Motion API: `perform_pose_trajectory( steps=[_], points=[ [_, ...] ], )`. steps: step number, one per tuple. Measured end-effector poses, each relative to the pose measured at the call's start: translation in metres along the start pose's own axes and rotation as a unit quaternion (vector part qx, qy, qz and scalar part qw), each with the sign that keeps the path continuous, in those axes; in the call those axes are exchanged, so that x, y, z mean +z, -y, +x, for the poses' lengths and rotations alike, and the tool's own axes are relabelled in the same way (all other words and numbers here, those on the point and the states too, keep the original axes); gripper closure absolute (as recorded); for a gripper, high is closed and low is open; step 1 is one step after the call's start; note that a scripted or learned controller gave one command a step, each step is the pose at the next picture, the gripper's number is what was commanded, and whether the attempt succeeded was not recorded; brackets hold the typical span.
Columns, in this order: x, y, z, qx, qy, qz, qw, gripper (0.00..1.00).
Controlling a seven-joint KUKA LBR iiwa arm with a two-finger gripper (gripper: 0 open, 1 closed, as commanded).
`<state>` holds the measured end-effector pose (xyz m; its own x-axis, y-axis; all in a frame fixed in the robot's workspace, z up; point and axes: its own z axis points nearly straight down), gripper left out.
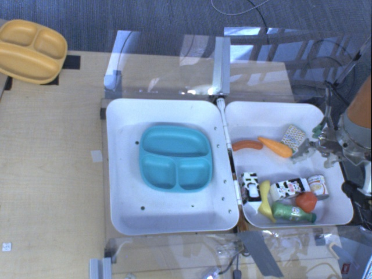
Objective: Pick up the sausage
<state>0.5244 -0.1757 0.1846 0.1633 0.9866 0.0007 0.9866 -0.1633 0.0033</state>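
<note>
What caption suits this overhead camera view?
Robot tool hovers in the right bin, right of the sausage and carrot.

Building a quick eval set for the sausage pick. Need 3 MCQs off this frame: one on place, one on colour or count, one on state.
1. Where does the sausage lie?
A. In the right bin, near its left wall, beside the carrot
B. On the blue tray
C. On the yellow tray

2. What colour is the divided tray in the left bin?
A. Yellow
B. Blue
C. Red

3. How does the gripper stand to the sausage?
A. Clamped on it
B. Apart from it, over the right side of the right bin
C. Lifting it over the left bin

Key:
1 A: the sausage rests in the right bin, its end meeting the carrot.
2 B: the blue tray sits there; the yellow tray is out on the bench.
3 B: the carrot lies between gripper and sausage.
</note>
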Motion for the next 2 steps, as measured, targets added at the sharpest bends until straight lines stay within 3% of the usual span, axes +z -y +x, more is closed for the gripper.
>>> perform_pose_trajectory(
  steps=[1,2],
  points=[
    [-0.226,-0.008,0.059,-0.02,0.001,-0.002,0.9998,0.0],
    [-0.252,0.022,0.104,-0.106,0.0,-0.003,0.9944,0.0]
  ],
)
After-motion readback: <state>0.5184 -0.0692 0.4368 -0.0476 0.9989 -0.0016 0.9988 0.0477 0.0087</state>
